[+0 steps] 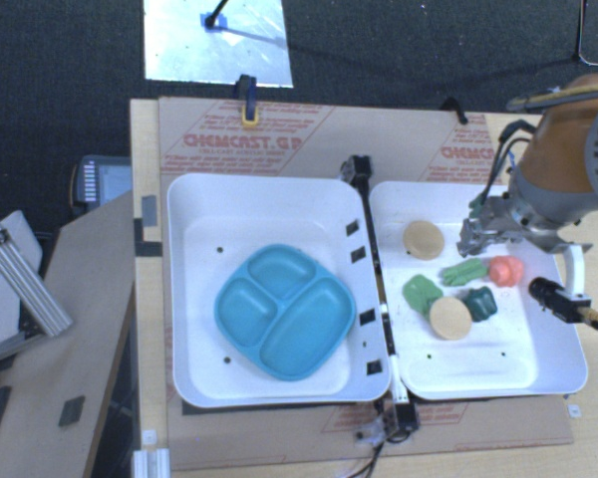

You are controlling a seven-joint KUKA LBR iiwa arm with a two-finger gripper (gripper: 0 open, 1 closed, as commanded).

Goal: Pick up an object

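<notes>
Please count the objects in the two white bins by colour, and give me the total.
Blue: 1, the divided plate in the left bin.
Tan: 2, the round pieces in the right bin.
Green: 2, a light green piece and a green piece.
Dark teal: 1, a small piece.
Orange-red: 1, a small piece.
Total: 7.

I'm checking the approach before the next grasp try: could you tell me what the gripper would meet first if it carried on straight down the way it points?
Probably the green toy, which lies just below the gripper in the right bin. Depth is unclear from this slanted view, so it may instead reach bare bin floor beside it.
</notes>
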